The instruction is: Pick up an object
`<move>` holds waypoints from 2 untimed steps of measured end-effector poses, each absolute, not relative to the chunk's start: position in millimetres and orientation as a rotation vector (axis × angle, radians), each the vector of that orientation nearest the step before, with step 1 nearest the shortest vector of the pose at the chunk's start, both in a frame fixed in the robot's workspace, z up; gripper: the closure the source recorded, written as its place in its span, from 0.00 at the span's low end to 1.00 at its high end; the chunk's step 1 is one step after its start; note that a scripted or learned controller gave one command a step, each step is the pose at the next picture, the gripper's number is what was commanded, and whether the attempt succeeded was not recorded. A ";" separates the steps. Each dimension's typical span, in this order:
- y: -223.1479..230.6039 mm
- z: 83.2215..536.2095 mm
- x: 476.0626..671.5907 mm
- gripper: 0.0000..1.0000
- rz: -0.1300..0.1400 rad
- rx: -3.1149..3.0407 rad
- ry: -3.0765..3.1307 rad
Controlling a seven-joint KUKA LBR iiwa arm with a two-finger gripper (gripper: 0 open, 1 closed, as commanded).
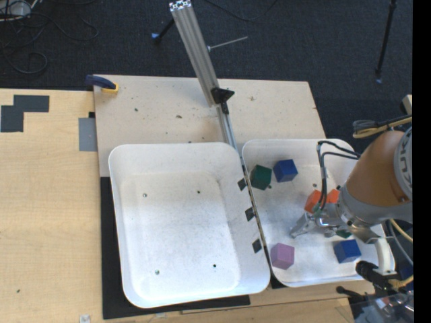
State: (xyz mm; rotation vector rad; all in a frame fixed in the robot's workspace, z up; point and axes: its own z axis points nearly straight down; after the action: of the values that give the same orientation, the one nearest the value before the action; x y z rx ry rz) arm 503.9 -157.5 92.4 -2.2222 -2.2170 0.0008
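Note:
The right bin [264,155] holds several small blocks. A green block [261,177] and a blue block [285,169] sit near its far left part. An orange block [316,200] lies just behind my wrist. A purple block [282,255] rests near the front left corner, and another blue block [347,250] lies near the front right. My gripper [301,228] reaches down into the middle of this bin, between the orange and purple blocks, its grey tip close to the bin floor. Nothing shows between the fingers.
The left bin [128,160] stands beside the right one, with black clips on the shared divider [249,214]. A slanted aluminium post [199,52] rises behind the bins. The arm's orange band [380,167] covers the right bin's right side.

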 end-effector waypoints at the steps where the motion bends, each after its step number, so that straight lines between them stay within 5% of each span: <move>1: -158.1 92.6 503.9 0.00 -0.001 -2.226 -2.213; 2: -158.6 102.4 503.5 1.00 0.000 -2.232 -2.205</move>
State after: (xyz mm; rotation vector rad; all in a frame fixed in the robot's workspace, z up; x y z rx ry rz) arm 503.5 -158.6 102.4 -2.2320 -2.2047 -0.0005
